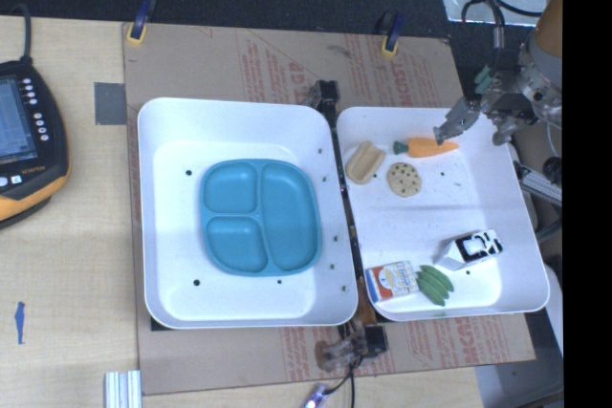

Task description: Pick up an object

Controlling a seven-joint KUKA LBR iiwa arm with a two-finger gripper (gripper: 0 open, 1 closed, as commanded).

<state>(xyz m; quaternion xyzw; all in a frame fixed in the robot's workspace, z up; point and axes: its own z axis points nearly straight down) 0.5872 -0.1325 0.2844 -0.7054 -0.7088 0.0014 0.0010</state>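
The gripper point(448, 133) reaches in from the right over the right bin point(516, 205), its dark fingertips at the carrot's point(427, 147) orange end, and whether they are closed on it or only touching I cannot tell; the arm behind is cut off at the edge. Bread point(363, 161) and a cookie point(404, 179) lie near the carrot, a carton point(390, 281) touching a green pod point(435, 284) sits at the near rim, and a small black-and-white item point(473, 247) is too unclear to name. The left bin point(172, 205) holds a blue tray point(259, 216).
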